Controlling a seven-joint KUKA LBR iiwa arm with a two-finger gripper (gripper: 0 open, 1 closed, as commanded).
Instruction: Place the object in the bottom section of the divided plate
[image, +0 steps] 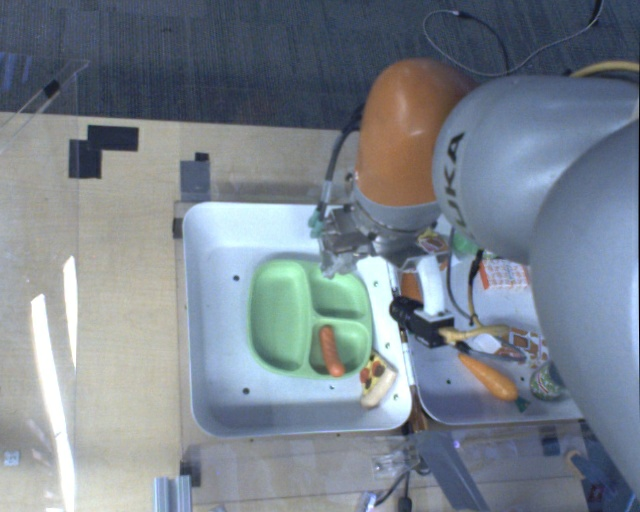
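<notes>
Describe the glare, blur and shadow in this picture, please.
Camera view: pale streaks of glare lie on the wooden bench at left; the large grey arm looks soft and unfocused; the green divided plate is sharp, with soft shadows inside the white bin.

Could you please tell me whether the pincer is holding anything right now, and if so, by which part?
It cannot be told: the pincer sits at the green divided plate's upper rim, with nothing visibly in it.

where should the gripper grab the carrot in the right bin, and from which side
Grip the carrot across its thicker orange middle, coming straight down from above. It lies flat and slanted on the right bin floor, so the fingers should close across its narrow width, at right angles to its length. The middle looks less likely to slip than the tapered tip. Packets crowd its upper side, so a side approach seems poorer.
</notes>
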